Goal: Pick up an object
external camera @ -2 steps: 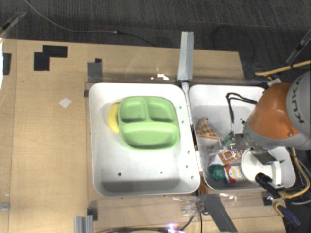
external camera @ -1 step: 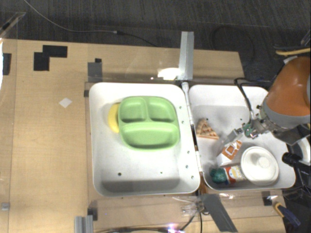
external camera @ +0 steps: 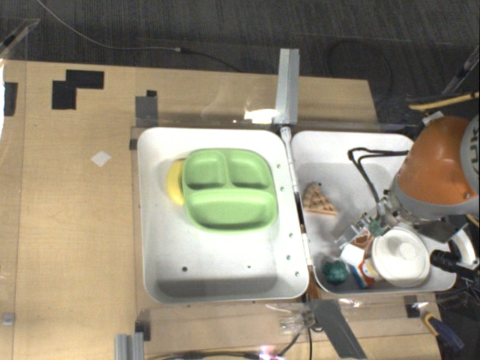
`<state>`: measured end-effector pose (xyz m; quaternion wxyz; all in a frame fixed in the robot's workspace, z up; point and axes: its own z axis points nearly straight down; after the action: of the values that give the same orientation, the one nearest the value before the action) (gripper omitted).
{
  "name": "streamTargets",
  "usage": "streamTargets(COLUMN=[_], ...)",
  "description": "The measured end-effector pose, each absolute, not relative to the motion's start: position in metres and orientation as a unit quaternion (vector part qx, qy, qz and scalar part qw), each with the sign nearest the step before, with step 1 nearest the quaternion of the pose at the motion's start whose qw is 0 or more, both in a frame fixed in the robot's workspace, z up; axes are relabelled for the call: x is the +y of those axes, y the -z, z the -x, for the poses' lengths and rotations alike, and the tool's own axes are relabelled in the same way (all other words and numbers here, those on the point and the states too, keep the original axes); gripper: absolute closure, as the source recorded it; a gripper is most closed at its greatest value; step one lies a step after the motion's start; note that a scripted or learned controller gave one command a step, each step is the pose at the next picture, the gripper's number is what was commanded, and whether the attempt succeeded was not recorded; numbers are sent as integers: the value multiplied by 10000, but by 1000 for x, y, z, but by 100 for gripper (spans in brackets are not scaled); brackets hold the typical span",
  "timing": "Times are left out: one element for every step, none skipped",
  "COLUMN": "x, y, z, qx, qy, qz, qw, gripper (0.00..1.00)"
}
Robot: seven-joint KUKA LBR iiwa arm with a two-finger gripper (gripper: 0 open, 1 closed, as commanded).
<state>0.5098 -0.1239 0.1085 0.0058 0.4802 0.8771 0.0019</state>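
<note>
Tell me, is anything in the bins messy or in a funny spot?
Yes, a little. In the left bin, a yellow thing is tucked under the green divided plate, peeking out at its left edge. In the right bin, small items are heaped together in the near corner beside the gripper.

Green tray (external camera: 227, 188) — left bin (external camera: 161, 223)

You are looking at two white bins (external camera: 217, 283) on one tabletop (external camera: 67, 223). The left bin holds one green divided plate (external camera: 227, 188) and one yellow item (external camera: 174, 183). The right holds one pizza-slice toy (external camera: 318, 200), one dark green item (external camera: 335, 272) and one white cup (external camera: 400, 255).
</note>
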Motion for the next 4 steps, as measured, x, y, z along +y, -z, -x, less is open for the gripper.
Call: streamTargets(x=[-140,-171,-137,-130], y=[-99,-126,-95,-167], z=[-502,-559,-517,-555], qx=[8623,8827,8336,9069], qy=[-99,-14,-42,-13], qz=[-5059,-4699,-5520,-4214], qw=[216,42,165,40], gripper=[0,0,0,0])
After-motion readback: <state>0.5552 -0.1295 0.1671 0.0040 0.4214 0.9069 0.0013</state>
